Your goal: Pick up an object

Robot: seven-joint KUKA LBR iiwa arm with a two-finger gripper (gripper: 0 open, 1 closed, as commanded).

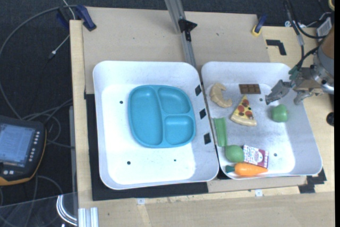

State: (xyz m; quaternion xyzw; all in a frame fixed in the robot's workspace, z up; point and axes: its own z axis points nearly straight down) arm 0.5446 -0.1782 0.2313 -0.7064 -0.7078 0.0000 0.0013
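The right bin [303, 135] holds several toy foods: a tan croissant [219, 94], a brown chocolate bar [249, 89], a pizza slice [244, 112], a round green fruit [279, 112], a green stick [220, 132], a green pear [232, 153], a pink carton [255, 155] and an orange carrot [249, 169]. My gripper [287, 96] hangs over the bin's far right part, just above and behind the round green fruit. Its fingers are spread open with nothing between them.
The left bin [111, 157] bears a blue divided plate [161, 115]. A metal pole [172, 2] slants down to the gap between the bins. Black clips sit along the bins' shared edge. Cables and a tablet [18, 146] lie off the bench at left.
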